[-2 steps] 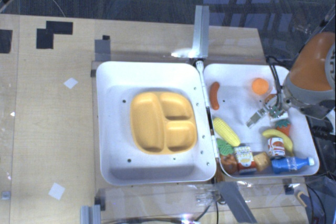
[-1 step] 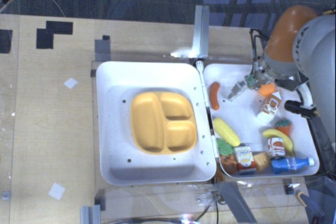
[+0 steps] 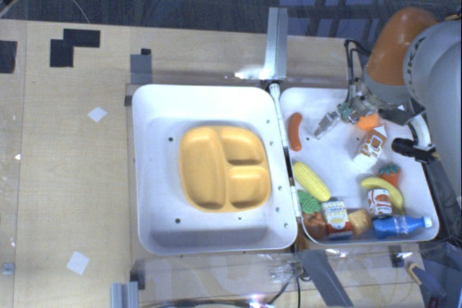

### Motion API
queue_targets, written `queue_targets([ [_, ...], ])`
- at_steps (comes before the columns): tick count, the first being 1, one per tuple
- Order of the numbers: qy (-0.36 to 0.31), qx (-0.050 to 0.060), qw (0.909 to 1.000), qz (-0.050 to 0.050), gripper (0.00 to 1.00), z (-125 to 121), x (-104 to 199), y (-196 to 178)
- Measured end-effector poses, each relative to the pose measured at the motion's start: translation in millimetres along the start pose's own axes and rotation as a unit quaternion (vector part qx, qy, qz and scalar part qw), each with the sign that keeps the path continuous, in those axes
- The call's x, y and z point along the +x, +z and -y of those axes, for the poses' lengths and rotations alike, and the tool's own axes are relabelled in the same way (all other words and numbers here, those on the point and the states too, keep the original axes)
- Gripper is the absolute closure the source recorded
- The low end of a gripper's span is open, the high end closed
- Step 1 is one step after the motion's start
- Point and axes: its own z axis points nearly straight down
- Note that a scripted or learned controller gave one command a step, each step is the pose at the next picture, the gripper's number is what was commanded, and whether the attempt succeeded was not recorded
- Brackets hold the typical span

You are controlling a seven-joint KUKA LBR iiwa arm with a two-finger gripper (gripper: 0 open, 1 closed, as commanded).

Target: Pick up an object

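Observation:
The right bin point(image 3: 328, 155) holds several toy foods. A red sausage point(image 3: 294, 131) lies near its left wall, and a yellow corn cob point(image 3: 311, 181) lies below it. A small white carton point(image 3: 372, 143) and an orange piece point(image 3: 368, 121) sit at the upper right. A banana point(image 3: 382, 187), a small can point(image 3: 380, 203) and a blue bottle point(image 3: 401, 226) lie along the lower right. My gripper point(image 3: 327, 123) hangs low over bare bin floor at the upper middle, between the sausage and the carton. Nothing shows in its grasp.
The left bin point(image 3: 155, 155) holds a yellow divided plate point(image 3: 224, 167). A metal post point(image 3: 277, 47) stands behind the seam between the bins. More small toys point(image 3: 332, 216) crowd the right bin's lower left corner. The grey arm with its orange band point(image 3: 393, 47) covers that bin's upper right corner.

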Motion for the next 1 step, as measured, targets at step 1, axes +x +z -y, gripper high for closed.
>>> queue_targets([
  [1,-0.004,-0.005,1.0000,0.004,1.00,-3.8,-0.7,-14.7],
])
